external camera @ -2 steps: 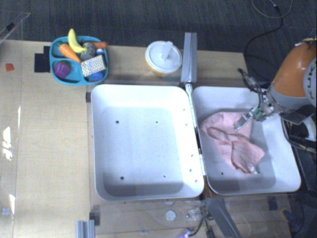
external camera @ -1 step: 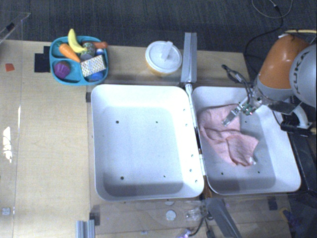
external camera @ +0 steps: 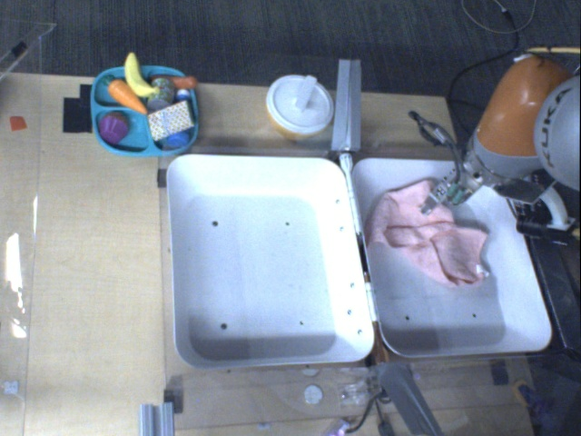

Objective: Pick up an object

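seen from above at a slant: two shallow white bins side by side on a pale wooden bench. in the right bin, a crumpled pink cloth, lying in the upper middle of the bin floor and spreading toward the right wall. reaching in from the right, a grey arm with an orange band above the wrist. gripper small and blurred, down at the cloth's upper right edge, seemingly touching or just above it; cannot tell how far open, nor whether any cloth is between the tips. left bin just beside the right one, separated by a grey metal rail. behind the left bin, on the bench, a blue tray of toy food, including a banana and carrot. near the rail, a round white lidded cup.
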Robot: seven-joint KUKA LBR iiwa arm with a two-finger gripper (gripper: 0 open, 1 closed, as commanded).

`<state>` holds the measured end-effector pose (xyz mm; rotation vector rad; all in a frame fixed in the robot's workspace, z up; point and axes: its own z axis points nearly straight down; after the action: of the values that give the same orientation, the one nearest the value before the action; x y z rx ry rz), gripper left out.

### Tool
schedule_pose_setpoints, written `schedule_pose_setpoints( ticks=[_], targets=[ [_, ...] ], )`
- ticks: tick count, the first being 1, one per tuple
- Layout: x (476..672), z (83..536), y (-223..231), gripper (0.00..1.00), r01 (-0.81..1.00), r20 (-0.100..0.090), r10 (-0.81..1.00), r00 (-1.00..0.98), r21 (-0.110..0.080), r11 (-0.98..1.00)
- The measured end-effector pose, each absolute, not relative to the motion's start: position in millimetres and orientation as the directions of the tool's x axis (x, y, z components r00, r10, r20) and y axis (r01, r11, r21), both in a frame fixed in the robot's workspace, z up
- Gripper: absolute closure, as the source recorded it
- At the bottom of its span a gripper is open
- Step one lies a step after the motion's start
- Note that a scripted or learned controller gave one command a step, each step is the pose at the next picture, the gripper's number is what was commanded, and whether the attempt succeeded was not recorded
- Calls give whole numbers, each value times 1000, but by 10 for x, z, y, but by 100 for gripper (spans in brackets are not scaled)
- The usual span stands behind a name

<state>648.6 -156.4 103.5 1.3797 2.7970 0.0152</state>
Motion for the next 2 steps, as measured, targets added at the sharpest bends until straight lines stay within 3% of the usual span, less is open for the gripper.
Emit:
schedule_pose_setpoints(
  ticks=[1, 2],
  targets=[
    [6485, 1034, -1565, 0, 793, -16, 794, -608, 19, 608],
    [6031, 924, -1528, 0, 742, -16, 742, -670, 14, 671]
  ],
)
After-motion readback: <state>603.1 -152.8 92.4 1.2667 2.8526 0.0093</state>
